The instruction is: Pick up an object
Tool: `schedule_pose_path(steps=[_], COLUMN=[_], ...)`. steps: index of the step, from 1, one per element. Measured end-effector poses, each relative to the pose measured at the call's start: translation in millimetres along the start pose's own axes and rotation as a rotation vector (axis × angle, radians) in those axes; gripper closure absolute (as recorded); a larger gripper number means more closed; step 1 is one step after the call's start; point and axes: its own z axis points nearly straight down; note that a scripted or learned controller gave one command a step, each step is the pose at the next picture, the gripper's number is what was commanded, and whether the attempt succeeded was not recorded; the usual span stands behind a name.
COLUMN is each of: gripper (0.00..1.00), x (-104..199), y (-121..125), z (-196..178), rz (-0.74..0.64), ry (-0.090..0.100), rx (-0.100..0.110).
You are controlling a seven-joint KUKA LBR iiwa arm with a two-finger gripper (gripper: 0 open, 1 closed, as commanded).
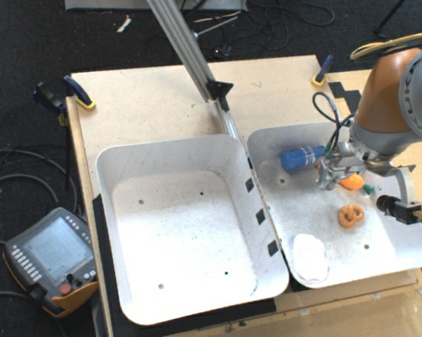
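From above, the gripper [332, 175] hangs low in the right bin [413, 257] — whether it is parted or closed I cannot tell. A blue cylinder [299, 158] lies just beside it, a small orange piece [351, 182] at its other side — a pretzel-shaped toy [350, 216] and a white lump [310, 257] lie nearer the front.

A grey KUKA arm reaches into the right bin [405, 258], 1 of 2 white bins on the bench, its gripper [328, 175] low beside a blue cylinder [300, 158]. An orange piece [351, 182] lies just right of the gripper, a pretzel-shaped toy [350, 216] nearer the bin's front, a white object [310, 256] at its front-left corner.
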Motion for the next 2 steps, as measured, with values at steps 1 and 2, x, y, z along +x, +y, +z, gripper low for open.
schedule_pose_path(steps=[1, 2], gripper=[1.0, 1.0], x=[-3, -3], y=[-2, -1], z=[-63, -97], rz=[-0.001, -0.003], ry=[-0.001, -0.001], rx=[-0.004, -0.002])
